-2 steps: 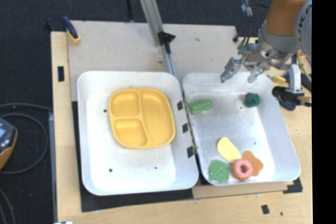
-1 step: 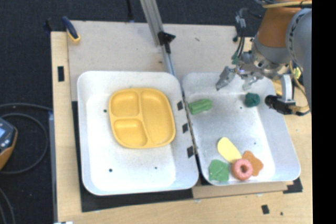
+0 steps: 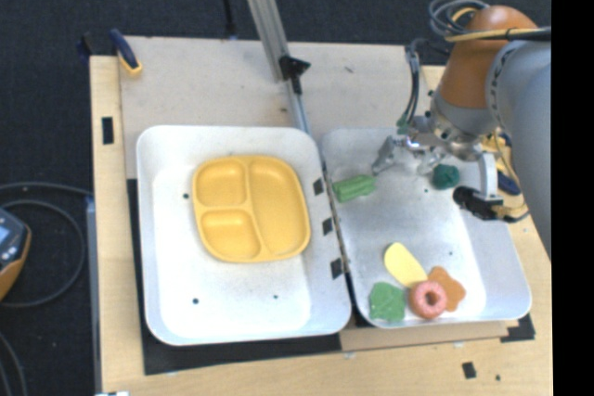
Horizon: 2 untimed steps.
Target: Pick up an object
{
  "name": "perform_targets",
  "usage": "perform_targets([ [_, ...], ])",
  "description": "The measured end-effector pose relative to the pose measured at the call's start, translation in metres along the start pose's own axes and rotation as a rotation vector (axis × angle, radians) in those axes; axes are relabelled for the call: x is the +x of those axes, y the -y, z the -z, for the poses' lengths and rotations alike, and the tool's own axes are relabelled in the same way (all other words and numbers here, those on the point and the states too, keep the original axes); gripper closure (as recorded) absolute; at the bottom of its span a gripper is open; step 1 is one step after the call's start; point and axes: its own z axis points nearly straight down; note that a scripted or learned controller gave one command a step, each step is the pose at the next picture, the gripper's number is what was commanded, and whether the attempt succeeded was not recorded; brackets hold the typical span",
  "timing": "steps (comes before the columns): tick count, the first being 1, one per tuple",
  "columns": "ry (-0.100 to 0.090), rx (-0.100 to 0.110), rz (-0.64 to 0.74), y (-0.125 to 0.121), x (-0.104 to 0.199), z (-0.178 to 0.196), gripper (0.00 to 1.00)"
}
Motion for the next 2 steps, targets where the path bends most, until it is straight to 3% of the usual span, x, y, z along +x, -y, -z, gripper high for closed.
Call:
perform_targets([
  [1,0.002,-0.006,-0.001,-0.001,-0.001,0.015,1.0],
  [2,0.0,-0.009,-0.003,0.007,-0.001,0.074,1.0],
])
